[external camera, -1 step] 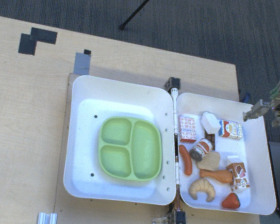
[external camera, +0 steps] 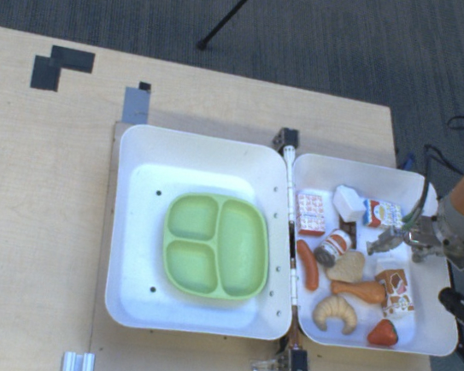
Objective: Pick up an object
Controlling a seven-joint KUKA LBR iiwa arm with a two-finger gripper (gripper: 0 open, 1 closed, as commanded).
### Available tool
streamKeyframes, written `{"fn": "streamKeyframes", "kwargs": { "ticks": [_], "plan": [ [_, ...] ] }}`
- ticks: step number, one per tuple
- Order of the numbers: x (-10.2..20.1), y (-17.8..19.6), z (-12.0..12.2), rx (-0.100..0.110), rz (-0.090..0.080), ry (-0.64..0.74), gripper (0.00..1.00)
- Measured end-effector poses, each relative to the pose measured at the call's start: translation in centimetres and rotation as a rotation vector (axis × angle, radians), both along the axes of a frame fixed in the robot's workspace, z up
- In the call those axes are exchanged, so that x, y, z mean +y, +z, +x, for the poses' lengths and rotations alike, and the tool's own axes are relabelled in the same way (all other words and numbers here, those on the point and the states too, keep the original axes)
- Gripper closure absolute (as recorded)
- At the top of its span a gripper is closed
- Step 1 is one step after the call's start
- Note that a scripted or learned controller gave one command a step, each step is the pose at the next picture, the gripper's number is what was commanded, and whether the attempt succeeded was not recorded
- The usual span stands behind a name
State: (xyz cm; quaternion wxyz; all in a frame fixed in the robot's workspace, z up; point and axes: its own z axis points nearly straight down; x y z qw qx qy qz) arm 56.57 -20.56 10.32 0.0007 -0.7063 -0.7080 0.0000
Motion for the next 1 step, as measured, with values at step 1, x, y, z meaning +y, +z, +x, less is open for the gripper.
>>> {"fn": "streamKeyframes", "kwargs": {
  "ticks": [1],
  "plan": [
    [0.78, -1.69, -5.93, -0.007, -0.002, -0.001, 0.0]
  ]
}}
